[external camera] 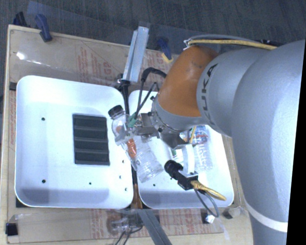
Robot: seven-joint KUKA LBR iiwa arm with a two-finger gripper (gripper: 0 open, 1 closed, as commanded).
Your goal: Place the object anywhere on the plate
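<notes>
Left bin (49, 190): open floor on every side of the dark ribbed plate (91, 139). The clear bottle (145, 161) lies across the shared rims with the right bin (156, 197), beside the plate and apart from it. The gripper (134, 125) is over the bottle; its grip cannot be told. A second bottle (203, 153) lies beneath the arm.

The bench bears two shallow white bins: left bin (42, 157), right bin (162, 199). There is one black ribbed rectangular plate (91, 139). Two clear plastic bottles: black-capped bottle (146, 165), labelled bottle (203, 153). Two blue clamps: left clamp (43, 28), right clamp (164, 47).
</notes>
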